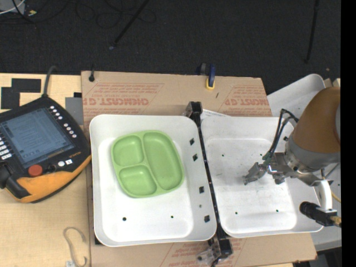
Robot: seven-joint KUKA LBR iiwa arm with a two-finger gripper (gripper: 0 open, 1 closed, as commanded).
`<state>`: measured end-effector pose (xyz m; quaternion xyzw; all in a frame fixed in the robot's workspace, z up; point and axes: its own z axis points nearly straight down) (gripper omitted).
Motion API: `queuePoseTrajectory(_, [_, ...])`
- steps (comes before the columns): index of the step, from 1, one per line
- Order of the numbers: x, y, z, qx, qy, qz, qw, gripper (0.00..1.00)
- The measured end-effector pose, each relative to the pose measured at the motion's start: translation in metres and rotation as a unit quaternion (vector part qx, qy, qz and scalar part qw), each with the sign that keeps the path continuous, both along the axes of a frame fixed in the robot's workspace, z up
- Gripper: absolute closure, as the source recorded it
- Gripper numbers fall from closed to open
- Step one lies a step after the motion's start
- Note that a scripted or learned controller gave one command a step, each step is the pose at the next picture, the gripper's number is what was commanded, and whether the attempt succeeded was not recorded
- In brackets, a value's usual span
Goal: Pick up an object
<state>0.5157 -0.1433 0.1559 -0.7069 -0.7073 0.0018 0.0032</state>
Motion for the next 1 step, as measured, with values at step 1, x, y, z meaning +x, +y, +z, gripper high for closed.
queuePoseTrajectory(1, [0.0055, -0.0063, -0.0553, -0.0001, -0.001, 0.000, 1.0000, 0.00])
